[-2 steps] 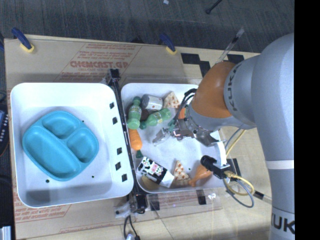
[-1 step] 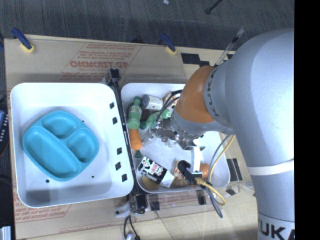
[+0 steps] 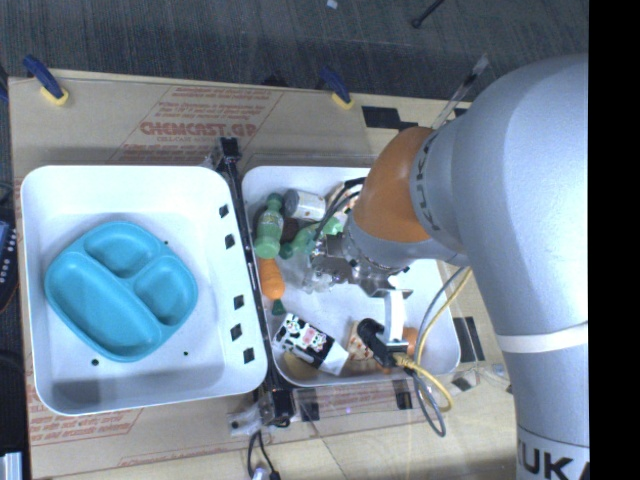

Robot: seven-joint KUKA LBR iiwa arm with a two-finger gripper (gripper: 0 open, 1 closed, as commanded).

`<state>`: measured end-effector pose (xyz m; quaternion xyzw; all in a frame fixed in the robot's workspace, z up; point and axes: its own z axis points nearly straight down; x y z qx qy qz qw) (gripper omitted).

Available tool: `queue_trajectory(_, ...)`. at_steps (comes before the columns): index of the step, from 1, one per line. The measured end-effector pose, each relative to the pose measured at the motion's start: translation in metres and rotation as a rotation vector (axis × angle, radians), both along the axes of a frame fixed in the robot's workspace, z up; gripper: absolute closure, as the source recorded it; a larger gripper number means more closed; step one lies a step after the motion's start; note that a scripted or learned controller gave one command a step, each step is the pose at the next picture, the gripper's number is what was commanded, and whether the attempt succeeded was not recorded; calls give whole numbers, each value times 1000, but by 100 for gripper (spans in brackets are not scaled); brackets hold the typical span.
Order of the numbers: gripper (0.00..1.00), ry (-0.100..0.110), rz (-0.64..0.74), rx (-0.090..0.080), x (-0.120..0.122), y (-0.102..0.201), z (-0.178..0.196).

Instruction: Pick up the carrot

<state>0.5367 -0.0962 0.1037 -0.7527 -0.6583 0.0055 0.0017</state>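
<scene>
The end effector [image 3: 325, 263] hangs low in the right bin [image 3: 440, 343]; whether it is open or gripping anything cannot be told. The carrot [image 3: 271, 277] lies just at its nine o'clock, against the bin's left wall, a green bottle [image 3: 268, 228] at the carrot's twelve o'clock.

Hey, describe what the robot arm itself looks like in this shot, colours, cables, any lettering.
The arm is a thick, rounded grey casing with an orange band above the wrist. A pale ring circles the lower section, and dark letters "UKA" show near the bottom edge. The gripper is metallic with dark cables beside it; yellow cables loop beneath.
</scene>
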Motion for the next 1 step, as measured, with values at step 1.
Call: queue_trajectory(1, 100, -6, -39, 6, -60, 49, 90)
